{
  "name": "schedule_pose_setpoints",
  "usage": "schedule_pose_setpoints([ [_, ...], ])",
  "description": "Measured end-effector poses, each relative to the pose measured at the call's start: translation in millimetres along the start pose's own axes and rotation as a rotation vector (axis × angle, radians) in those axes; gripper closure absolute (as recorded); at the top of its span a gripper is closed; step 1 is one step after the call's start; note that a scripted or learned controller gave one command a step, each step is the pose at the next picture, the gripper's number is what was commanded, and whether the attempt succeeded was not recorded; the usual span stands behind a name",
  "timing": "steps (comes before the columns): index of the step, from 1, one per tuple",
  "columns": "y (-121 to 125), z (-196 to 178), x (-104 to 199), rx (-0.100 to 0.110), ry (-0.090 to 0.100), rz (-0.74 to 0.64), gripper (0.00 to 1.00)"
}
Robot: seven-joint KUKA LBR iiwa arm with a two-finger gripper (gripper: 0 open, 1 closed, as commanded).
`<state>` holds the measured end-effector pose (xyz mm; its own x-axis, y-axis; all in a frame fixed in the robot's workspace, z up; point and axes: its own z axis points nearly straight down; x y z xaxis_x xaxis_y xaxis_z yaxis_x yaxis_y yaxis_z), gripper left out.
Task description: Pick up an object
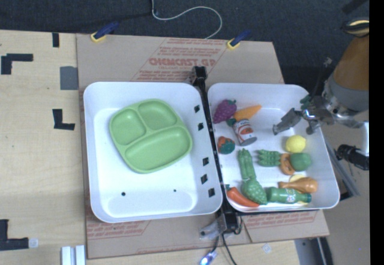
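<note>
Camera view, looking down on the bench: two white bins sit side by side on a cardboard sheet. Over in the left bin (99, 138) lies a green divided plate (150, 135), three compartments, flat on the floor of the bin and turned at a slant.

Now the right bin (273, 90), and it's crowded with toy food. Purple grapes (224, 110) near the divider at the top, an orange carrot (248, 111) just beside them, and a small red-and-white can (244, 131) right under the carrot. Below the grapes, a little red-and-green piece (226, 145). Down the middle runs a long green vegetable (246, 165), ending at a knobbly green piece (252, 189) near the bottom wall. A yellow lemon (295, 144) sits toward the right side, with a green-and-orange piece (297, 162) touching it from below. A green bottle (290, 196) lies on its side along the bottom edge.

And the arm comes in from the right, orange band up high. The gripper (298, 122) hangs over the right bin's upper right area, fingers spread apart, one grey finger (285, 123) pointing left, nothing between them. The lemon lies just beside and below it, apart from the fingers.
</note>
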<state>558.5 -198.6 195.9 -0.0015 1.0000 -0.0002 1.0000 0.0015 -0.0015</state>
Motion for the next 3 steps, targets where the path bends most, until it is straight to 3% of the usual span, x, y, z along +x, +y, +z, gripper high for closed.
schedule_pose_setpoints([
  [1, -22, -130, 55, -0.008, -0.001, -0.005, 0.0],
  [2, -41, -285, 111, -0.02, -0.001, -0.007, 0.0],
  [3, -73, -297, 207, -0.003, 0.002, -0.01, 0.0],
])
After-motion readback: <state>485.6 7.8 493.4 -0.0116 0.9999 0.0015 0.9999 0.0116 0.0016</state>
